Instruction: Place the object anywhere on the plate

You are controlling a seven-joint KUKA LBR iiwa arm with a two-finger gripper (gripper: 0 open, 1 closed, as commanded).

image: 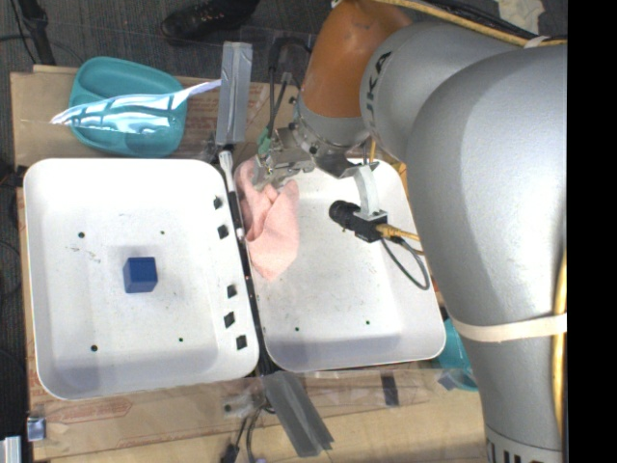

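A pink cloth [270, 222] lies crumpled along the left wall of the right bin [347, 340], its lower tip pointing toward the bin's middle. My gripper [277, 160] is at the cloth's upper end, right on top of it, below the orange wrist band [337, 56]. The metal gripper parts overlap the cloth's top edge, and that spot is too cluttered to read the grasp. A small blue cube [141, 274] sits on the floor of the left bin [58, 365], well away from the gripper.
A teal scoop-shaped dish [120, 95] with a clear plastic piece across it rests on the bench behind the left bin. The grey arm [482, 191] covers the right side. A black cable fitting [359, 222] hangs over the right bin.
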